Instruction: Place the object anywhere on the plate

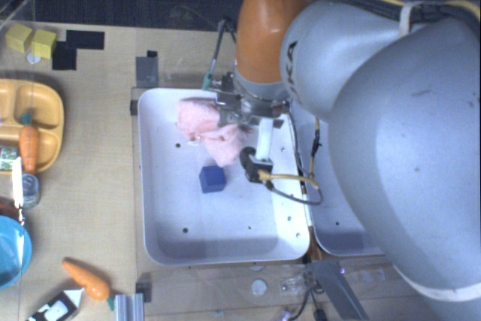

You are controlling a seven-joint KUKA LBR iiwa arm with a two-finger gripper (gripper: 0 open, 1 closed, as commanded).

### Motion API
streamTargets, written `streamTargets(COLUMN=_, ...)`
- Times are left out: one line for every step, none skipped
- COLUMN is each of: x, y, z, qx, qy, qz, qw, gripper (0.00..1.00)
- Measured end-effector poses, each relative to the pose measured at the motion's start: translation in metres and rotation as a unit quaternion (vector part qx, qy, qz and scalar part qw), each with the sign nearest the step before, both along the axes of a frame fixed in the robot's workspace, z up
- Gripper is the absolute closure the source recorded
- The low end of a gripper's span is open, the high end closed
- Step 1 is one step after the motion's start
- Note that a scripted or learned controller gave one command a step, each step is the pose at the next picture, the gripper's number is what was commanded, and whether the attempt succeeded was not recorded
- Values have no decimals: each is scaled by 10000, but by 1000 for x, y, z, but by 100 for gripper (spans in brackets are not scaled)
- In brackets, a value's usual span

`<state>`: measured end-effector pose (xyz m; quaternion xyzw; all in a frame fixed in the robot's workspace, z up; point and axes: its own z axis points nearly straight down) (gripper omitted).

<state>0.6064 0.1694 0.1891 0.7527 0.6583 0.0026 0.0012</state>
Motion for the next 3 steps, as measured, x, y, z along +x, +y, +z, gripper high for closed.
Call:
streamTargets(x=3, y=60, z=-71, qx=-2, qy=17, qz=312, qw=9995, gripper=100)
streamTargets(x=2, y=6, z=2, qx=3, qy=1, qz=-489, qw=9988, gripper=100)
streamTargets(x=4, y=67, z=28, qx=15, qy=6, qz=-2400, qw=9708, gripper=100)
